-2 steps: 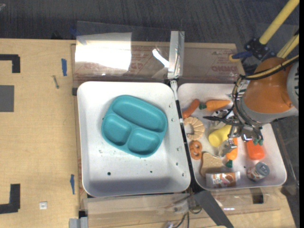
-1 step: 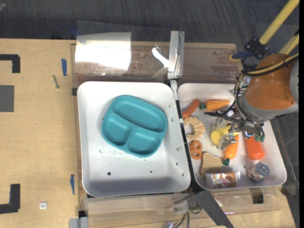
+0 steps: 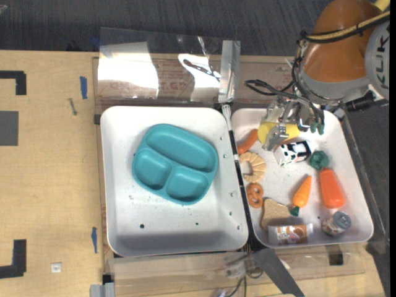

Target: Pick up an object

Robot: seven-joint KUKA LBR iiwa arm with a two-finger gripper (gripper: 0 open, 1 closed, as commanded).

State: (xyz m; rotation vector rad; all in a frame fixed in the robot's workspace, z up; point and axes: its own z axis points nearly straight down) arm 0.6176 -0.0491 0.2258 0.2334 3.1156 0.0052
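Target object: a small yellow toy is judged the likeliest pick, since the tool is poised right over it, in the upper left part of the right bin.
Handling: it is judged light, stiff and smooth, probably moulded plastic, so slipping is a risk; a hold across its narrower sides is advised.
Tool state: whether anything is held cannot be told, as wrist hardware and cables crowd the spot.
Close neighbours: a black-and-white toy lies just beside the yellow one, and an orange piece sits near the bin's left wall.
Other contents: a green knob-like piece, a carrot, a rounded orange-red block, a ridged biscuit shape, a pretzel, a slice of bread, a small jar lying flat and a small can are scattered well apart.
Left bin: a teal divided plate, glossy with three hollows, rests in the white left bin.
Desk: a pale wooden desk carries both bins.
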